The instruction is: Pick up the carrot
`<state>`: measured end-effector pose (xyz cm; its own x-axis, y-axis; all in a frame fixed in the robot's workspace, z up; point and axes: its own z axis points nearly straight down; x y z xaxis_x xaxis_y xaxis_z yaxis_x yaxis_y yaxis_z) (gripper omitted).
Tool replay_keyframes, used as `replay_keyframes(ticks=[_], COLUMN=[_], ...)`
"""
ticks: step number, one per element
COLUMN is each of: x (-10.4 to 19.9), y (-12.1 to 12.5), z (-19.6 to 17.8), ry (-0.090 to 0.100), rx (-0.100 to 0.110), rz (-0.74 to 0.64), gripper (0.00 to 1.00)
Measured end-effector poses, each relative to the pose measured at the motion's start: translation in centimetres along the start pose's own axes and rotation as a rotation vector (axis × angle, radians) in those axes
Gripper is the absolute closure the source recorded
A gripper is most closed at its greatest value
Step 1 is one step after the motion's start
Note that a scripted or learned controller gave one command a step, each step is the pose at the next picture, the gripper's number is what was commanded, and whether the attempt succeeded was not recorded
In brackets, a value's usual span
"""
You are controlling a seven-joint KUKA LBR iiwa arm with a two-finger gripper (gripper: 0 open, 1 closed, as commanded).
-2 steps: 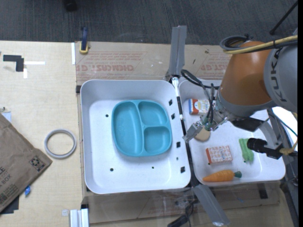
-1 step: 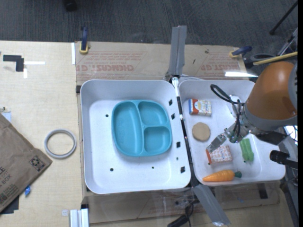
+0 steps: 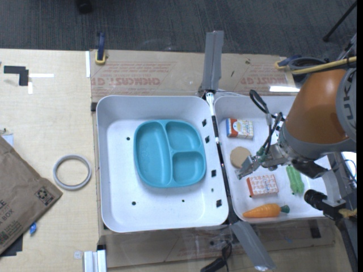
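The carrot (image 3: 263, 211), orange with a green stub at its right end, lies lengthwise along the near wall of the right bin (image 3: 258, 103). My gripper (image 3: 249, 167) hangs over the middle of that bin, above and slightly left of the carrot and apart from it. It sits between a tan round biscuit (image 3: 240, 156) and a red-and-white box (image 3: 263, 185). Nothing shows held in it.
Also in the right bin are a small white-and-orange carton (image 3: 240, 128) at the back and a green vegetable (image 3: 295, 179) at the right. The left bin (image 3: 113, 163) holds a blue divided plate (image 3: 169, 153). A tape ring (image 3: 72, 171) lies on the bench to the left.
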<state>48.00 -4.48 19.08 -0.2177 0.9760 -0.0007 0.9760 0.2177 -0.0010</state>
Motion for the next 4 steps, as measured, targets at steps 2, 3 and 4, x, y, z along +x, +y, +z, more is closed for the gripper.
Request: replay_keyframes(ticks=[2,3,4], x=[-1.7,10.0,14.3], y=[-0.6,11.6,6.4], z=[0.0,-1.9,7.1], ry=[0.001,-0.001,0.000], rx=[0.002,0.001,0.002], rz=[-0.126,-0.036,-0.023], gripper=[0.00,0.00,0.00])
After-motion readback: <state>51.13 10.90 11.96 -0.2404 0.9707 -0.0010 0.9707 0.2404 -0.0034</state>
